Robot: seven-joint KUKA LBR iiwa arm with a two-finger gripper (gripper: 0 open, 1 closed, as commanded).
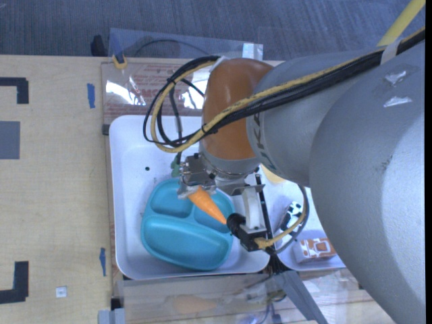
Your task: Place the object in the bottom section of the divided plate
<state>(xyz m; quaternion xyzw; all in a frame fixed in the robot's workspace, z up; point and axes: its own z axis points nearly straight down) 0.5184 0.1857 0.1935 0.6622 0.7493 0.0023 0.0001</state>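
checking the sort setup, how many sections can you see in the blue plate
3 sections in the blue divided plate: one large at the bottom, one small at upper left, one at upper right partly under the orange carrot. The arm hides the plate's right edge, so more could be hidden.

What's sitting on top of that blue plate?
An orange carrot lies over the blue plate, near its upper right edge. The arm covers the plate's top right part, so anything there is hidden.

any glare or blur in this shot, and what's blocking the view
Camera view: glare streaks the clear plastic sheet behind the white bin; the teal divided plate and orange carrot look sharp; the grey arm looms large, hiding the frame's right.
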